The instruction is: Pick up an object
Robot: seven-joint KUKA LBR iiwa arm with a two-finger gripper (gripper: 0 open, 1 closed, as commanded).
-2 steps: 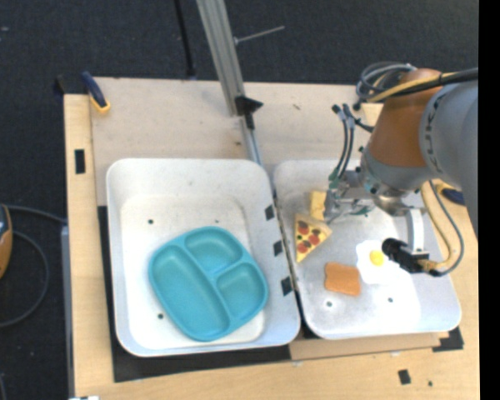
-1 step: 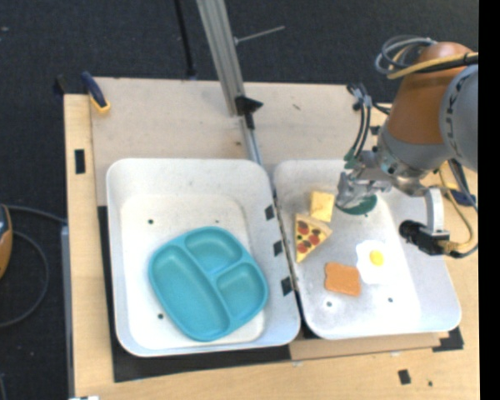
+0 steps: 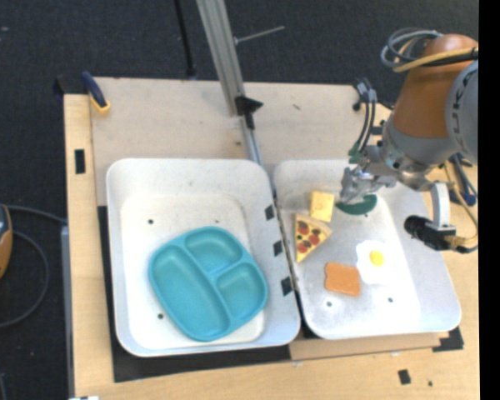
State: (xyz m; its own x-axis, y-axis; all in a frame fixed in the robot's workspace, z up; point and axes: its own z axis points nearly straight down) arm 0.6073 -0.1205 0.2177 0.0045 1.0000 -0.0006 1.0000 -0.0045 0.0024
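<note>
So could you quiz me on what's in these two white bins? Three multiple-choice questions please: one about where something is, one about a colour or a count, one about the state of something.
1. Where does the blue divided plate lie?
A. In the left bin
B. In the right bin
C. On the bare bench

2. What colour is the disc under the gripper?
A. Red
B. Yellow
C. Green

3. How does the fried egg lie?
A. Stacked on the pizza slice
B. Flat on the bin floor, yolk up
C. Hanging over the bin rim

Answers:
1. A: the blue divided plate rests in the left bin.
2. C: the disc below the gripper is green.
3. B: the fried egg lies flat in the right bin, yellow yolk showing, apart from the pizza slice.
</note>
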